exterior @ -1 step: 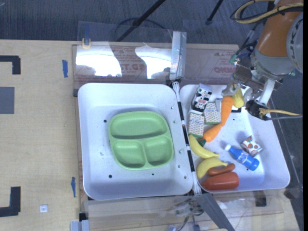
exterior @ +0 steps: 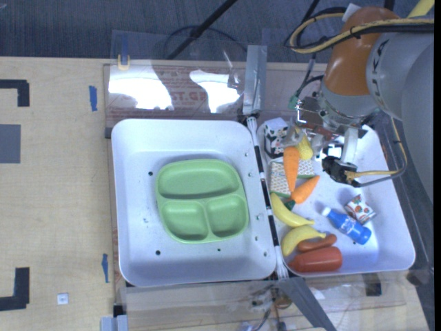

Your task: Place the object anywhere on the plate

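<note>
arm (exterior: 406,54): grey shell | orange band | yellow-black cables | black-silver wrist hardware

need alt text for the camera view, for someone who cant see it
A grey robot arm's claw hovers over toy food, including carrots and bananas, in the right white bin. A green divided plate sits in the left white bin.

Green plate (exterior: 201,200) (white bins (exterior: 131,185))
</note>
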Action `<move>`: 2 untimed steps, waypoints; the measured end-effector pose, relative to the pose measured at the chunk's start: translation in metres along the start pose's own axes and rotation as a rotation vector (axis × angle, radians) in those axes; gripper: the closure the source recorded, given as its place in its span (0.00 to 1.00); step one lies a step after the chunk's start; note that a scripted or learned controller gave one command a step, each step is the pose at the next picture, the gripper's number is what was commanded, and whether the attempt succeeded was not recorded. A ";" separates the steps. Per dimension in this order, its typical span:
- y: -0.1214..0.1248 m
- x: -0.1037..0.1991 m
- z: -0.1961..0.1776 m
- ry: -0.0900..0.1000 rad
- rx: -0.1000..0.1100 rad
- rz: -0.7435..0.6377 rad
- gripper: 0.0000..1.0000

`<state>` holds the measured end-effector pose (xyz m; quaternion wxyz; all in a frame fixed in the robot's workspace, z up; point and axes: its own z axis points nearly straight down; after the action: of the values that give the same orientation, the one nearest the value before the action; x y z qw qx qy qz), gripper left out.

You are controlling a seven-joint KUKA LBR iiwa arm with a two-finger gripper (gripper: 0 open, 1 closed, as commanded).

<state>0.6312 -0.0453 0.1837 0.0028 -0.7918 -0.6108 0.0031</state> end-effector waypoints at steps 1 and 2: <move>-0.058 0.063 0.003 -0.001 0.000 -0.228 1.00; -0.079 0.055 0.003 0.000 -0.001 -0.420 1.00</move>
<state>0.5683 0.0281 0.1812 0.0031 -0.6471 -0.7624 0.0024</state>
